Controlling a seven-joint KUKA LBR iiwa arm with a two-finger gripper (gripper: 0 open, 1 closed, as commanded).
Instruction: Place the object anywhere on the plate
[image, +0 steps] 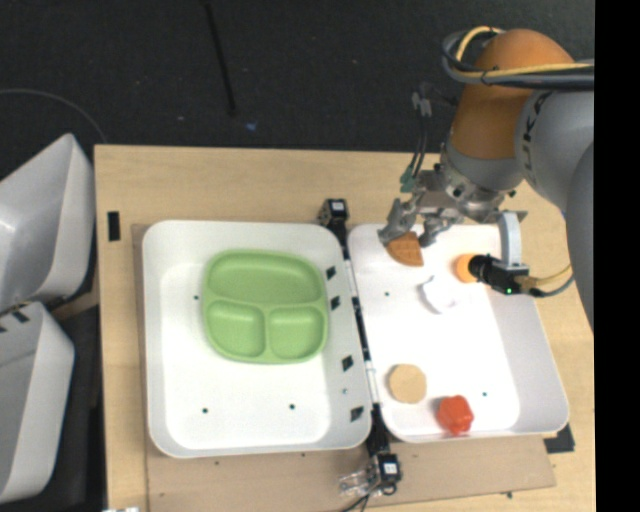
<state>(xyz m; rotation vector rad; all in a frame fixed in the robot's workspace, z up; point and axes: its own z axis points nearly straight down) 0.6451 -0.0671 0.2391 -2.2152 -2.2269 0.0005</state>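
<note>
Nearest the camera, along the front rim of the right shallow white plastic bin (520, 340), sits a small red glossy blocky object (455, 414), close to the front right corner. Just to its left, slightly further back, lies a flat tan disc (407, 383), matte, cookie-like, near the bin's left wall. The two are near each other but apart.

Mid-bin there is a small white lump (436, 294), hard to tell from the bin floor; its shape is unclear. Open floor surrounds it on all sides.

The left shallow white plastic bin (170, 400) holds the light green plastic plate (266, 305), smooth, rounded-rectangular, with three compartments: one wide at the back, two smaller at the front. It lies towards the bin's back right, with bare floor in front and to the left.

Near the back right edge of the right bin, a small orange rounded piece (465, 267) sits against a black fitting.

At the back left corner of the right bin, my gripper (412, 238) has its metal fingers closed around a brown-orange wedge-shaped object (405, 250), matte, like a bread slice or pastry. The wedge is pinched between the fingertips, close to the dividing wall between bins.

Both bins rest on a pale wooden bench (240, 180); the surroundings beyond are dark.
</note>
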